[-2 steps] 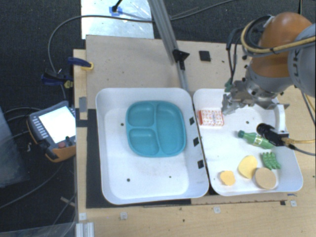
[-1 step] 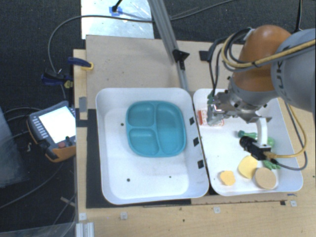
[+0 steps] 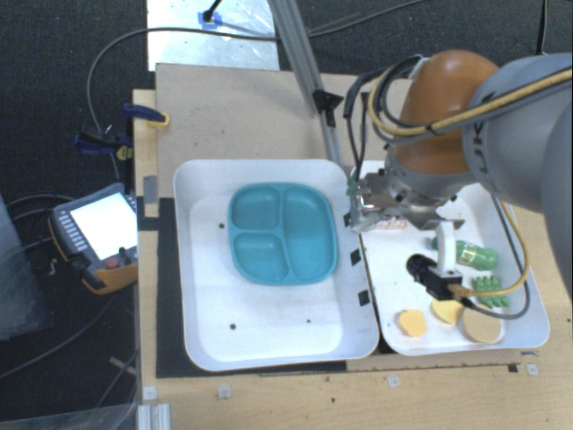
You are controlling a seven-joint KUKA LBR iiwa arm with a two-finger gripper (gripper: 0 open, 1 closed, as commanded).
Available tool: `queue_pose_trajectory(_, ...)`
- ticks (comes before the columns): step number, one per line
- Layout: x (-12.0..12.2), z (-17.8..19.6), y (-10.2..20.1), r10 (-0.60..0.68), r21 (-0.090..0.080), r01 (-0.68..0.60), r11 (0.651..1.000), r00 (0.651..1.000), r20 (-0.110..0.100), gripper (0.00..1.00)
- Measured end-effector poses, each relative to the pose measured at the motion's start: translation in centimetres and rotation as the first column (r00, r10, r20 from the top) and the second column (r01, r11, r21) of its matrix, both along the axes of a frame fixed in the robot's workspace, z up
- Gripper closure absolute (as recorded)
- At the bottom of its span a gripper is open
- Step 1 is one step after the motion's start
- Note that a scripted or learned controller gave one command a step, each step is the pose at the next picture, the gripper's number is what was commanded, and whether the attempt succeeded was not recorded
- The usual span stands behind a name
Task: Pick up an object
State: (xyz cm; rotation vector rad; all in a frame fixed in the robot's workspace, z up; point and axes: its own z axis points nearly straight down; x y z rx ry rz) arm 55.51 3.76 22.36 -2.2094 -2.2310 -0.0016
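Observation:
My gripper (image 3: 372,209) hangs low over the far left part of the right bin (image 3: 534,331), under the grey arm and its orange band. A small white and red item (image 3: 387,226) lies right beside it, partly hidden by the wrist. Further right in that bin are a green cylinder (image 3: 475,256) and a green spiky toy (image 3: 491,293). Along the near side lie a yellow chunk (image 3: 412,323), a second yellow piece (image 3: 445,311) and a tan disc (image 3: 483,328). Nothing can be seen held.
The left bin (image 3: 192,267) holds a blue divided plate (image 3: 282,234) near its far side. A grey pole (image 3: 300,47) slants over the bench at the back. A handheld pendant (image 3: 94,236) lies off the bench to the left.

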Motion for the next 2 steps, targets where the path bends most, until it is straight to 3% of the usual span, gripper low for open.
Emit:
queue_pose_trajectory(1, -2.25, 0.77, 3.98, 0.0, 0.001, 0.0, 1.0, 1.0, 0.0, 1.0)
queue_pose_trajectory(2, -2.17, 0.75, 3.7, -0.006, -0.001, 0.006, 1.0, 1.0, 0.001, 0.0)
